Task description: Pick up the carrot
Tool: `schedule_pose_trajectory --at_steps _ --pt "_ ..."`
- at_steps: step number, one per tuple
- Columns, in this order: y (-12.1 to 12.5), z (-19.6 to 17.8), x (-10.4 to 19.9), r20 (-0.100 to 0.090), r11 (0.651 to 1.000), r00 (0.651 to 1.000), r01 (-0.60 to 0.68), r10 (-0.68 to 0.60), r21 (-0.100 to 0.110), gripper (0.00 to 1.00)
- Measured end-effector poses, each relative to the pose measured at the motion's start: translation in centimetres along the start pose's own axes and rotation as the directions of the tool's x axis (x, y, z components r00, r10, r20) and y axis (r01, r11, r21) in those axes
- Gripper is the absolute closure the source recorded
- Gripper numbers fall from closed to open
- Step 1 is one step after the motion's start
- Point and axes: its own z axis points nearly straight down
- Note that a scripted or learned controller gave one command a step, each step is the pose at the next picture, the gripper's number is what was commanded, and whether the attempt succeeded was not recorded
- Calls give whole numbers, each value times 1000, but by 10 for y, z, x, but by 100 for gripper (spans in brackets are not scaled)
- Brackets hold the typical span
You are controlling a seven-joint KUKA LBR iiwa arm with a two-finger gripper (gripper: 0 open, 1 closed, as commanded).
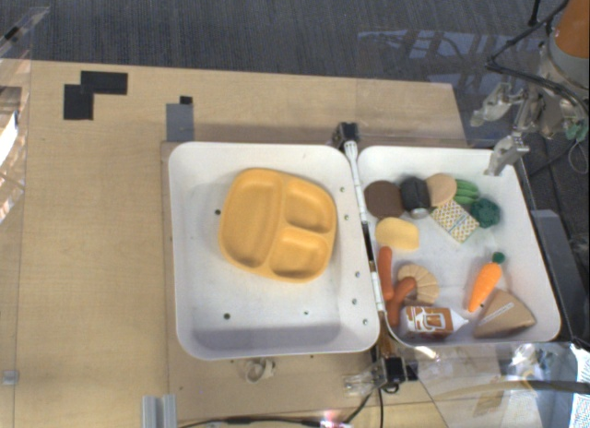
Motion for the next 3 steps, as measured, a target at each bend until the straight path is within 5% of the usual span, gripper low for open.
schedule_pose_trajectory --at_steps 1,2,3 --pt "-26 48 46 -2 940 940 341 -341 -1 0" --pt "-25 176 109 6 929 929 371 -371 3 0" --pt "-25 175 153 8 907 907 421 -421 6 0"
